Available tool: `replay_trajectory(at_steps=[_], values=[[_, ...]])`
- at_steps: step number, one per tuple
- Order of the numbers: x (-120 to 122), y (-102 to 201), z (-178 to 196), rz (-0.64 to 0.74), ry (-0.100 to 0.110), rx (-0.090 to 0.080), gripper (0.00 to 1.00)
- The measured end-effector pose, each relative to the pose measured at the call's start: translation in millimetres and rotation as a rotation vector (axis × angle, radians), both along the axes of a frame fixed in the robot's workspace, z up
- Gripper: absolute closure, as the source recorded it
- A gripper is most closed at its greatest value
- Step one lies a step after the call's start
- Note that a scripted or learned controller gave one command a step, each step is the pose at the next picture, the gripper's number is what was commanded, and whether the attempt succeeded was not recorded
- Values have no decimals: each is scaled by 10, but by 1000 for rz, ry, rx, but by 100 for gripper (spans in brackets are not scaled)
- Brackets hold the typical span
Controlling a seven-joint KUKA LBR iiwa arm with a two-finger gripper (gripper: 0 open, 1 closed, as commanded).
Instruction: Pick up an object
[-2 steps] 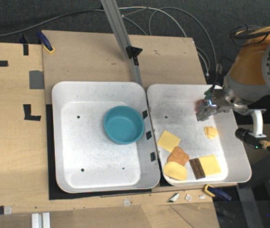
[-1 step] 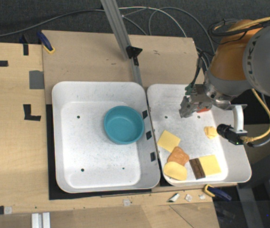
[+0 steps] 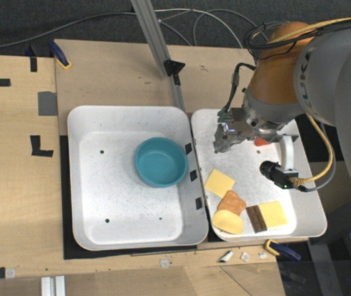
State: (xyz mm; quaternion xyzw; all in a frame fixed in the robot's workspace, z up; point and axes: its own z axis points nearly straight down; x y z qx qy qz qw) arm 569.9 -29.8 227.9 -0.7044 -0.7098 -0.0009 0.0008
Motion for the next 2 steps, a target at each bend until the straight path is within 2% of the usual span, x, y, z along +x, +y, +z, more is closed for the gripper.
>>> replay_trajectory(at_steps=[2], values=[[93,1137,-136,1,2,-1,100]])
